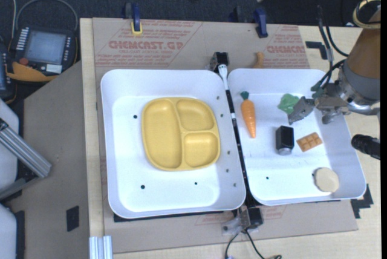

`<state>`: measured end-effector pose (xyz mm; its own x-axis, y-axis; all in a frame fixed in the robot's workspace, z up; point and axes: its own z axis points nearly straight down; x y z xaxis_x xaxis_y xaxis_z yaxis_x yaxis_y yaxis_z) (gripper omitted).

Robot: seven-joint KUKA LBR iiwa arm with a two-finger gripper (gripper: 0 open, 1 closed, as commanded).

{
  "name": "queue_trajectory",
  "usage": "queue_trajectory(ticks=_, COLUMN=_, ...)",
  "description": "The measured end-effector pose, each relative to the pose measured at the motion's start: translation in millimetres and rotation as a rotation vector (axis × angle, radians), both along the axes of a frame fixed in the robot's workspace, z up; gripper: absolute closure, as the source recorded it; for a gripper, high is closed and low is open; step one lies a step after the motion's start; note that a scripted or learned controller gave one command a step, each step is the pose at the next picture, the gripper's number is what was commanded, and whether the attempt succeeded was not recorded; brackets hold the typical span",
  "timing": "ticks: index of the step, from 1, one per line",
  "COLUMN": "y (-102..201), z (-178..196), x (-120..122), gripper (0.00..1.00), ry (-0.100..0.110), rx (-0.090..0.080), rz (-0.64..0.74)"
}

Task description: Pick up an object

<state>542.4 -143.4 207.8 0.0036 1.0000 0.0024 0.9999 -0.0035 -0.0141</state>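
Two white bins [121, 191], hand [308, 108] near green object [289, 101]

Two shallow white bins side by side: left bin [121, 131] with a yellow divided plastic plate [180, 133]; right bin [266, 182] with an orange toy carrot [248, 118], a black can [285, 139], a green crumpled piece [289, 102], a brown waffle cracker [309, 142], a tan round cookie [326, 180]. Grey two-finger gripper [305, 108] beside the green piece.
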Motion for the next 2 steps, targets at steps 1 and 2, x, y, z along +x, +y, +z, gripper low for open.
queue_trajectory(ticks=1, y=0, z=7, x=3, gripper=0.00, ry=-0.014, rx=-0.003, rz=0.004)
queue_trajectory(ticks=2, y=2, z=-55, x=-4, gripper=0.00, ry=-0.006, rx=0.000, rz=0.003)
